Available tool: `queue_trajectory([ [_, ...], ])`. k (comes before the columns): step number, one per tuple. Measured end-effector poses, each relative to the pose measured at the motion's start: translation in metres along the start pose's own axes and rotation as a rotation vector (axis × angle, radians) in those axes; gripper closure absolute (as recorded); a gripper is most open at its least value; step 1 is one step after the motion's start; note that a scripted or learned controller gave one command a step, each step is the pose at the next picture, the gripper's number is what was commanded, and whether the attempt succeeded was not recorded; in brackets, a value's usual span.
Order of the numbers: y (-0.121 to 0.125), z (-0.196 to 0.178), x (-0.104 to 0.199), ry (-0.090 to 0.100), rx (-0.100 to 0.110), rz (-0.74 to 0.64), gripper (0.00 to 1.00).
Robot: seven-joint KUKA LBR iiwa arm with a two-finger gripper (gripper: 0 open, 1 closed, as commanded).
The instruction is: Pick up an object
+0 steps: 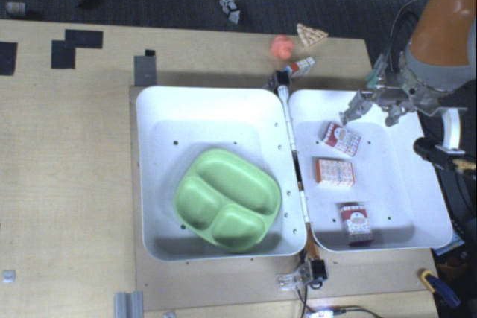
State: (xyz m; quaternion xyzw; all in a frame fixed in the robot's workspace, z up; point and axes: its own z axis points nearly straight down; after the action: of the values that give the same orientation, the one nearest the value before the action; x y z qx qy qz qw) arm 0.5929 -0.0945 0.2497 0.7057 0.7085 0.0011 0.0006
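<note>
3 small boxes in right bin, green tray in left bin.
Top red/white box tilted; mid box flat, w/ red grid print; bottom box dark red, near front wall. Green 3-compartment tray lies askew, open side up.

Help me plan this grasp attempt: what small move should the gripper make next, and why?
Probably lower toward the topmost small box. The gripper hangs open over the right bin, just up and right of that box, with nothing between its fingers.
</note>
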Motion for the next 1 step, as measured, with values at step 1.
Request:
queue_trajectory([
  [1,-0.0165,0.093,-0.0617,-0.002,0.003,0.003,0.0],
])
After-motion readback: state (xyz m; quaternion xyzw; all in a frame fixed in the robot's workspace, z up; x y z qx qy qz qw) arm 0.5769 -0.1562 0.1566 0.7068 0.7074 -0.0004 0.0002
